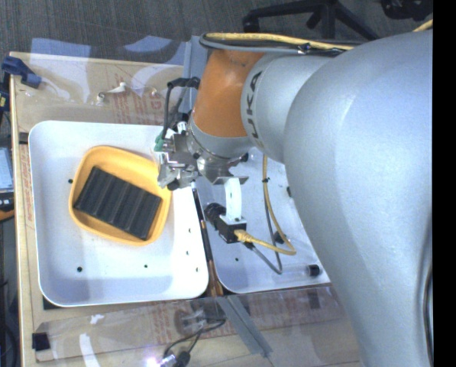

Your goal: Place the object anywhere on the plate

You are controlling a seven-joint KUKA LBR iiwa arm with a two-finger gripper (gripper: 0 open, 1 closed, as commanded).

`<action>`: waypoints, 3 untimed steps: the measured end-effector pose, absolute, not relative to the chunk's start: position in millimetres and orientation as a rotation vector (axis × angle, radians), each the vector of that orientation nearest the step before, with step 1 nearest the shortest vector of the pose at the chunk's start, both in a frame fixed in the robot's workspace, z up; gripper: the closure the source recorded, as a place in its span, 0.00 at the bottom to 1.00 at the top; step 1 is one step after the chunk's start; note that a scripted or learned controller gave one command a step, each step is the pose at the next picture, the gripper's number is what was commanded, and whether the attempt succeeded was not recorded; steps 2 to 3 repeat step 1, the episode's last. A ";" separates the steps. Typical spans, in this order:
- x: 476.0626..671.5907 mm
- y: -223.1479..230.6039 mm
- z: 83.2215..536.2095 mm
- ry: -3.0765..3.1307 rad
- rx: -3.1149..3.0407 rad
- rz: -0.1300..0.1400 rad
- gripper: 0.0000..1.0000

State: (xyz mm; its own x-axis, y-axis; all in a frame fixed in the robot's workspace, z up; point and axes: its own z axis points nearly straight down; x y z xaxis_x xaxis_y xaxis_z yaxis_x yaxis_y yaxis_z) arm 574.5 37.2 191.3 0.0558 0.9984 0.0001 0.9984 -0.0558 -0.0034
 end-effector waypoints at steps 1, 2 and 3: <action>574.5 37.0 191.3 -2.157 -2.281 0.003 0.00; 574.5 37.0 191.3 -2.157 -2.281 0.003 0.00; 574.5 37.0 191.3 -2.157 -2.281 0.003 0.00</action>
